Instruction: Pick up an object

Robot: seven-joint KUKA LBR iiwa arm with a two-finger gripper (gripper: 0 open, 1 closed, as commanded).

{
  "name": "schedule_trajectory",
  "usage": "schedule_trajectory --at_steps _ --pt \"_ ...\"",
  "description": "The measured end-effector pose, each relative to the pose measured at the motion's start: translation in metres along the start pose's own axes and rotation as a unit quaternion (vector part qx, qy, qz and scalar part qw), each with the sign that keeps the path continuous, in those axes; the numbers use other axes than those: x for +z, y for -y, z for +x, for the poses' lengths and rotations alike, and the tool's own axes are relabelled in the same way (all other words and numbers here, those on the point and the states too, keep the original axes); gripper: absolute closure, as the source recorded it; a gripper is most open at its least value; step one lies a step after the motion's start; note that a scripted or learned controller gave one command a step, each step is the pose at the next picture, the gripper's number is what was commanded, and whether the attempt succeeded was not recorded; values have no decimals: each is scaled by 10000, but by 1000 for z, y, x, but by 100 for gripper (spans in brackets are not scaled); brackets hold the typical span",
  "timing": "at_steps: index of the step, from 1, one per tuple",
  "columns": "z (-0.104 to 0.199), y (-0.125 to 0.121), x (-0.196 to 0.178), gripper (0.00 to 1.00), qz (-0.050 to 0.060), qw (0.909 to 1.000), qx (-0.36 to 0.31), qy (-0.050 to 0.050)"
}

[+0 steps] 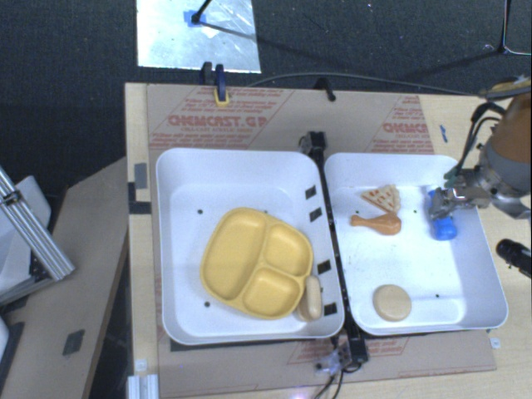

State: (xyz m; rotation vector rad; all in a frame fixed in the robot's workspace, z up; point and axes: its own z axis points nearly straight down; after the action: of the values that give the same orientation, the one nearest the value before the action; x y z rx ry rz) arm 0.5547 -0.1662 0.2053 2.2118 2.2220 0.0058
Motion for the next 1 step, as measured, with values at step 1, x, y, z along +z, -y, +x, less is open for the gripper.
schedule_trajectory --at_steps 1 --pt "8 -7 -58 100 2 10000 -4 -2"
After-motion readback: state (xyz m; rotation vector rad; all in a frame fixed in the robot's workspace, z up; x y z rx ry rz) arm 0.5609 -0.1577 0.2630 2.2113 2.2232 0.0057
